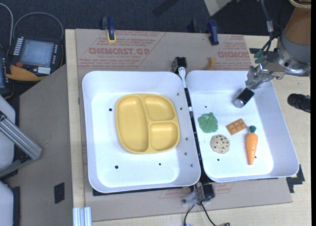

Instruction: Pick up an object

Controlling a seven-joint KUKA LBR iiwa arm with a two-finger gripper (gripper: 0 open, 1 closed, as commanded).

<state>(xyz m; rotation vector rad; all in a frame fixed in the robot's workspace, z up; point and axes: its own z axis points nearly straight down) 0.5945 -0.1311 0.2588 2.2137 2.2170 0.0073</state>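
A: Right bin (pixel 223 90), nearest stuff first?
B: Orange carrot (pixel 252 146) at 4 o'clock in the bin, green top pointing to 12. Cookie (pixel 219 144) with dark chips at 6 o'clock, lying flat, near the carrot but not touching.
A: Next row back?
B: Brown cracker (pixel 236 126) around the bin's centre, between cookie and carrot and a bit farther. Green leafy piece (pixel 208 122) at 9 o'clock, near the bin's left wall. All four lie loose on the bin floor, apart from each other.
A: Left bin (pixel 98 121)?
B: Yellow divided plate (pixel 147 122) at its centre, three compartments, lying flat.
A: Hand?
B: Hand (pixel 257 74) sits over the right bin at 1 o'clock, by the far right corner, well apart from the four toys. The arm comes in from 2 o'clock. Spread or pressed together: cannot tell from this angle.
A: Farther back?
B: Brown worktop (pixel 148 47) with red print, two blue clamps (pixel 109 27) on its far edge at 11 and 1 o'clock.
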